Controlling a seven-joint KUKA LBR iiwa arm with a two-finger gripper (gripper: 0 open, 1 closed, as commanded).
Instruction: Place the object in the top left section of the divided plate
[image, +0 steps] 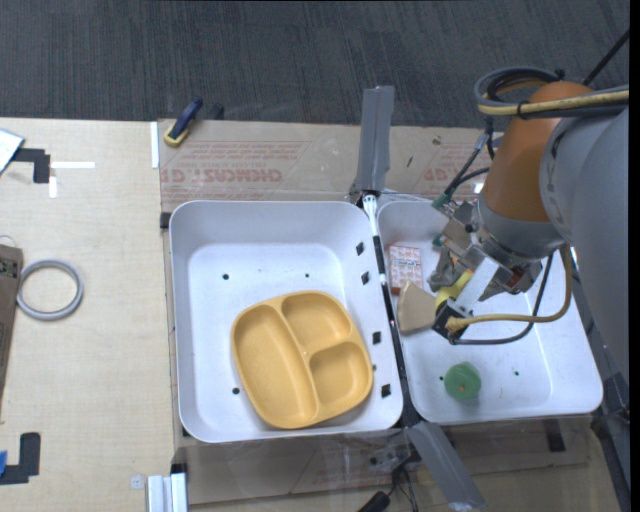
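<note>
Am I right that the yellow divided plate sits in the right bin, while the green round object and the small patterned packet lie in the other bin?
Not quite: the camera view shows the yellow divided plate in the left bin. The green round object and the small patterned packet lie in the other bin, the right bin, as you said.

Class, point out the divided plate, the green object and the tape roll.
divided plate (262, 372), camera view, floor of its large section
green object (462, 382), camera view, its top
tape roll (24, 303), camera view, its left rim

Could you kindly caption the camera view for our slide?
The end effector hangs over the right bin near a tan wedge; the divided plate lies in the left bin.
</note>
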